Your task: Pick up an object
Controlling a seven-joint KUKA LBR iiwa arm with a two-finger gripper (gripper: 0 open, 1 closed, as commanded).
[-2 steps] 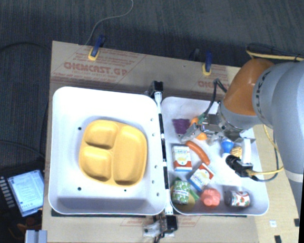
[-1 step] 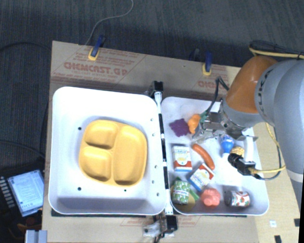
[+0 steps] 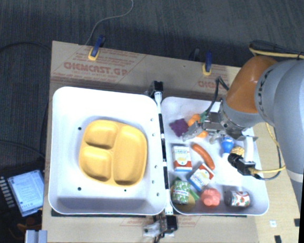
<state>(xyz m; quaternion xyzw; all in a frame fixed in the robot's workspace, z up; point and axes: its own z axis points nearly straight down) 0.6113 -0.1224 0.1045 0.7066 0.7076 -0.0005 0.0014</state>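
Observation:
The right bin (image 3: pixel 258 207) holds several small things. A purple block (image 3: pixel 178 127) and an orange piece (image 3: pixel 194 118) lie at its upper left. An orange-red sausage (image 3: pixel 203 154) lies in the middle, with a small carton (image 3: pixel 181 158) left of it and a second carton (image 3: pixel 201 176) below it. Along the front lie a green item (image 3: pixel 182 192), a pink ball (image 3: pixel 211 198) and a can (image 3: pixel 238 198). A blue piece (image 3: pixel 227 146) sits at the right. My gripper (image 3: pixel 200 127) is low over the bin's upper part, between the purple block and the sausage. Nothing visibly hangs from it.
The left bin (image 3: pixel 66 137) holds a yellow divided tray (image 3: pixel 114 151). The arm's wrist (image 3: pixel 249 95) covers the right bin's upper right corner. A black cable clip (image 3: pixel 239 163) hangs by the blue piece. A brown board (image 3: pixel 119 68) lies under both bins.

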